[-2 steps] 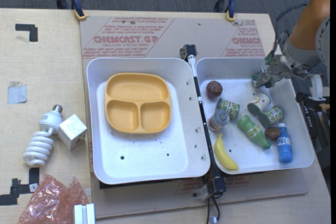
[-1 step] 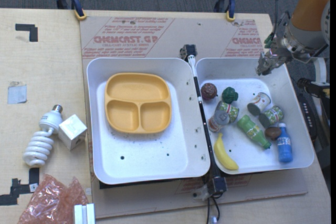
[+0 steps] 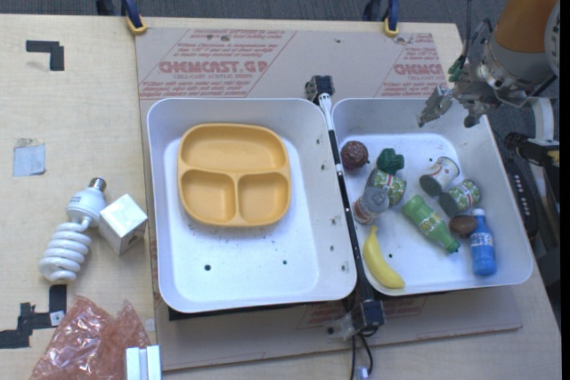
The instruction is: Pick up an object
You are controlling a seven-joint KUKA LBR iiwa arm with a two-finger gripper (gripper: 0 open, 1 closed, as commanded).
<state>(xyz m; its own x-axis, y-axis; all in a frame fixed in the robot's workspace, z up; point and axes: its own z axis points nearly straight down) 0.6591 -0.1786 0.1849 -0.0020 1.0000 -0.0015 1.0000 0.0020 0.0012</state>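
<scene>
The objects available for picking lie in the right bin (image 3: 499,157), at the right centre of the frame. A yellow banana (image 3: 381,262) lies along the lower left part of this bin, near its front wall. A blue bottle (image 3: 482,245) lies at the lower right, and a green bottle (image 3: 429,223) lies tilted between the banana and the blue bottle. A can with a green label (image 3: 380,193) lies left of centre, with a dark green item (image 3: 389,161) just above it and a dark brown round item (image 3: 354,155) near the upper left corner. A second small green can (image 3: 463,194) and a white cup-like item (image 3: 443,168) sit toward the right side — they are close together, and contact between them cannot be determined.

The gripper (image 3: 438,109) hangs above the upper rim of the right bin, at the upper right of the frame. Its fingers are set narrow, nothing shows between them, and it is apart from all of the objects. The grey arm with its orange band (image 3: 527,0) enters from the right edge.

The left bin (image 3: 178,280) holds a yellow divided tray (image 3: 234,172) in its upper half. Both bins rest on a board (image 3: 223,58) fixed by clamps at the top edge.

On the worktop (image 3: 71,22) at the left of the frame lie a white spiral light bulb (image 3: 71,236), a white cube (image 3: 123,221) just beside it, and a pink crumpled wrapper (image 3: 89,338) — the last at the lower left corner.
</scene>
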